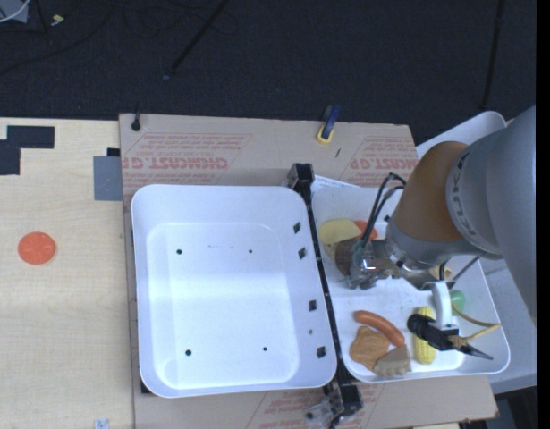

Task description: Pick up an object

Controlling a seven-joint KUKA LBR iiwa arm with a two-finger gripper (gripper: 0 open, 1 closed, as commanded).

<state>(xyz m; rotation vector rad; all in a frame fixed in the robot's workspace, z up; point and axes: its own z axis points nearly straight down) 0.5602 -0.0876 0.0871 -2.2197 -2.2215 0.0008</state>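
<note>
though end effector [362, 272] grip is unclear, orange sausage [379, 326] lies slanted, upper-left to lower-right

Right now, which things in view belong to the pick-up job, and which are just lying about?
Part of the job:
- gripper, low over the right bin
- yellow piece
- red sausage
- orange-brown piece
- corn cob

Just lying about:
- left bin
- orange disc on the bench
- blue and yellow clip on the cardboard's far edge
</note>
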